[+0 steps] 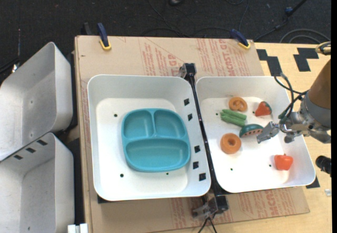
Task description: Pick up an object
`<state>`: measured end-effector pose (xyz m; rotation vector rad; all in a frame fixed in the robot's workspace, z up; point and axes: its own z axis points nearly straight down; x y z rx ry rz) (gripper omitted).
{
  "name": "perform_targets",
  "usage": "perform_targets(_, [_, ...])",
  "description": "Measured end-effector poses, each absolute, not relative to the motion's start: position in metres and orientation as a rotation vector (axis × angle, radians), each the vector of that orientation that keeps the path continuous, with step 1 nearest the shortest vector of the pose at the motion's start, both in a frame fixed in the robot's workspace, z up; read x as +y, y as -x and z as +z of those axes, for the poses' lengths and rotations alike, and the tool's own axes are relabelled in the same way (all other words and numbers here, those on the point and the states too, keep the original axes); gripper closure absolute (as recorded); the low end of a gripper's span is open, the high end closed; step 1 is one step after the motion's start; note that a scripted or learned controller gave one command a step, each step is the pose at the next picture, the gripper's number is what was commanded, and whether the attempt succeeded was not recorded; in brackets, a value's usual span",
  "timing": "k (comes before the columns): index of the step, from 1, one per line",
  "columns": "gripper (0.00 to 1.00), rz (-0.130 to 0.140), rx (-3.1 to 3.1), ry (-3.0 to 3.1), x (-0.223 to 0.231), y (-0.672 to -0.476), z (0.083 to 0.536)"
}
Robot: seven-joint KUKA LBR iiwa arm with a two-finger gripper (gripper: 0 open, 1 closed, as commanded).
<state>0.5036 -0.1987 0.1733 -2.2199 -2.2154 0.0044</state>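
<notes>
The right bin holds several toy foods. An orange ring and a red wedge lie toward the back. A green pod lies beside a dark green slice with a red face. A second orange ring sits in the middle and a red-orange pepper at the front right. My gripper reaches in from the right, low over the bin, its tip just right of the green slice. I see nothing held in it.
The left bin holds a teal divided plate. A black divider runs between the bins. Two white tubs stand off the bench at left. Cables trail near the arm.
</notes>
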Motion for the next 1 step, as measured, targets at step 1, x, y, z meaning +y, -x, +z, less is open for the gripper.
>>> perform_targets(1, [0.0, 0.003, -2.216, 2.221, -0.2051, -0.4983, 0.126])
